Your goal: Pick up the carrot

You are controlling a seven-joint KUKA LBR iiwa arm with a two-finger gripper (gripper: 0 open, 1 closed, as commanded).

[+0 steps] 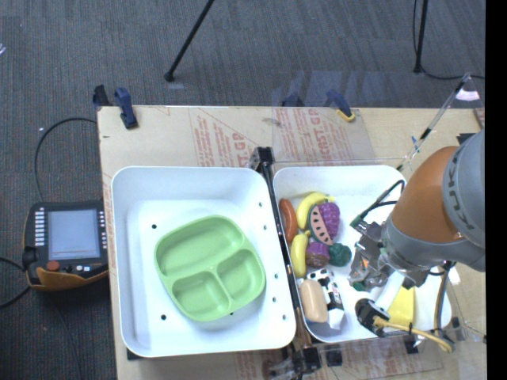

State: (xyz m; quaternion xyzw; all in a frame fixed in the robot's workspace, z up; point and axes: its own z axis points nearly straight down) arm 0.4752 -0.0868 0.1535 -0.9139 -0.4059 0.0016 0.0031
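Starting nearest: finding the gripper (363, 275) hanging low in the right bin (372, 172), nearer than the purple fruit slice (323, 221) and on the arm's side of it. Not being able to tell whether clenched, released or grasping anything, with the wrist blocking that. Passing a tan bread roll (312, 301) and a cow-patterned carton (321, 279), both nearer than the slice and crowding the toy pile.

Reaching the carrot (287, 218) next, judging by shape: lying just beyond the slice toward the left bin (190, 179), pressed along the dividing wall. Looking slim, orange-red, smooth and rounded at both ends, lying lengthwise, with a yellow banana (310, 205) just beside it, between it and the slice.

Risking, probably, a miss: sitting well apart from the carrot, with the pile in between. Risking also a jam against the wall, a nudge of the banana instead, or a slip off that smooth, narrow body.
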